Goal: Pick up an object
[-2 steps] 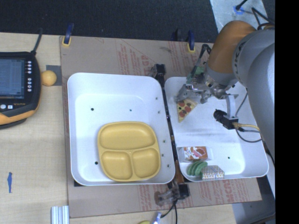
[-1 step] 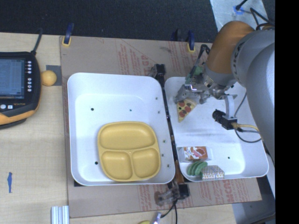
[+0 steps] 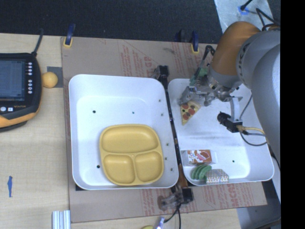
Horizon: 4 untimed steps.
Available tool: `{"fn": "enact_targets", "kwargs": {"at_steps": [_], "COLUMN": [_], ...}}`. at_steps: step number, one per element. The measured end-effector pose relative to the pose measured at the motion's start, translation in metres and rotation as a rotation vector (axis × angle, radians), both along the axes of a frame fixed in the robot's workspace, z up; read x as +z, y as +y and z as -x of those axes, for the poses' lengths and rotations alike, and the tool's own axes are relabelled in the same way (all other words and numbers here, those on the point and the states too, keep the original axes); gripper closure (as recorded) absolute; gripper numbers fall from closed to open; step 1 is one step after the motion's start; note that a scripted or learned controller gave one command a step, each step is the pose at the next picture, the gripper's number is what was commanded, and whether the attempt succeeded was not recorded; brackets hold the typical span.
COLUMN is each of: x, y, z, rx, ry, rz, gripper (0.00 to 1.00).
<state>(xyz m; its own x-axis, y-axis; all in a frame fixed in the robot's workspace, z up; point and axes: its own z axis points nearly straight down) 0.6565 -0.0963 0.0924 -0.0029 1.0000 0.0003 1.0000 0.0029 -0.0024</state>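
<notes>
Bottom of frame, nearest the lens: black clamp hardware (image 3: pixel 175 198) at the lower end of the seam between the two bins, sitting on the cardboard sheet (image 3: pixel 119 51) that covers the bench.

Left bin (image 3: pixel 81 94): holds a yellow three-compartment tray (image 3: pixel 131 153) in its lower half, flat on the floor, one wide compartment above two smaller ones. Upper half of that bin is bare white.

Right bin (image 3: pixel 257 168): three small items bunched in the lower-left corner. A small packet with red print (image 3: pixel 199 156) lies just above a green pod-like toy (image 3: pixel 200 171), and a small grey speckled block (image 3: pixel 217 177) is touching or just beside the green one on its right.

Pizza slice toy (image 3: pixel 188 111) is in the upper-left part of the right bin, close to the wall shared with the left bin, point facing lower left.

Gripper (image 3: pixel 193 97) is low over that same corner, right at the top edge of the pizza slice. Fingers are spread apart with nothing clamped between them; the slice lies on the bin floor, not lifted. Whether a fingertip touches the slice, can't tell.

Arm (image 3: pixel 259 61) comes in from the upper right, orange band (image 3: pixel 233 44) above the wrist, black cable connector (image 3: pixel 228 122) hanging over the middle of the right bin.

Left edge of frame: control pendant (image 3: pixel 16 87) on the wooden bench, with an orange ball (image 3: pixel 49 79) just to its right.
</notes>
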Motion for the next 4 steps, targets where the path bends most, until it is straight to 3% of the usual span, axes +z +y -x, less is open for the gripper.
{"fn": "enact_targets", "kwargs": {"at_steps": [1,2,3,4], "x": [0.011,0.010,0.022,-0.001], "y": [0.000,0.000,-0.047,-0.040], "z": [0.000,0.000,0.072,0.128], "rx": [0.002,0.002,0.000,0.003], "ry": [0.001,0.001,0.001,0.001], "rz": [0.000,0.000,0.002,0.001], "gripper": [1.00,0.00,0.00,0.00]}}
